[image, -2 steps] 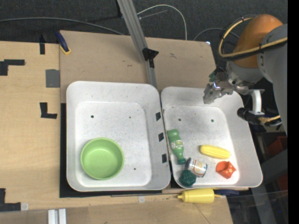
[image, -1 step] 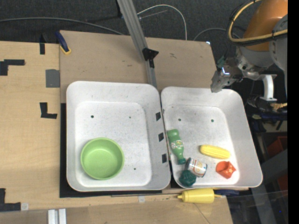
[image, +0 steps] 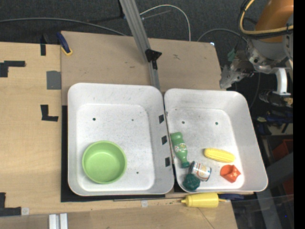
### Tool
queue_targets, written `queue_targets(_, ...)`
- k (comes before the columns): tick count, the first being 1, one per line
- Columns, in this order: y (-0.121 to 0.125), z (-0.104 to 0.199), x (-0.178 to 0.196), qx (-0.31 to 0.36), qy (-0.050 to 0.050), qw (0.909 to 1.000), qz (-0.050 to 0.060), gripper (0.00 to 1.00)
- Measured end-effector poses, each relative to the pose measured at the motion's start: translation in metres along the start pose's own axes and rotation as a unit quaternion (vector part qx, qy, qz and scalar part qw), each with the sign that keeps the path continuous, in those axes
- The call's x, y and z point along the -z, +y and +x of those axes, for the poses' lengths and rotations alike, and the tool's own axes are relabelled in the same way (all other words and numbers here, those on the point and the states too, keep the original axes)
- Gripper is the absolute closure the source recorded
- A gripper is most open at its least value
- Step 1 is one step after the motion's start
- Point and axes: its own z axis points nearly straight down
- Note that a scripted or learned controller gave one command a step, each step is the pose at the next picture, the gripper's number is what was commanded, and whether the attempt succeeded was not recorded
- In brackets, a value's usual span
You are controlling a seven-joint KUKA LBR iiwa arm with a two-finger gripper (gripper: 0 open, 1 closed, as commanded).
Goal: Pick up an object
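Observation:
The right bin (image: 238, 104) holds a green bottle (image: 179, 148), a small tin can (image: 201, 171), a dark green lump (image: 191, 182), a yellow corn-like piece (image: 219, 154) and a red block (image: 230, 173), all near its front. A green bowl (image: 104, 161) sits in the front left of the left bin (image: 81, 99). The gripper (image: 229, 74) hangs at the end of the arm past the right bin's far right corner, above the bench edge and well away from the objects. Nothing shows between its fingers.
A yellow bottle (image: 203, 200) lies on the bench just in front of the right bin. A slanted metal pole (image: 138, 25) rises behind the bins, with cables on the dark floor beyond. Black tape marks dot the wooden bench at left.

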Motion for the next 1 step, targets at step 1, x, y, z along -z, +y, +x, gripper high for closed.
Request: queue_targets(1,-0.0206,0.0461,-0.0150,0.001,0.001,1.0000,0.003,1.00)
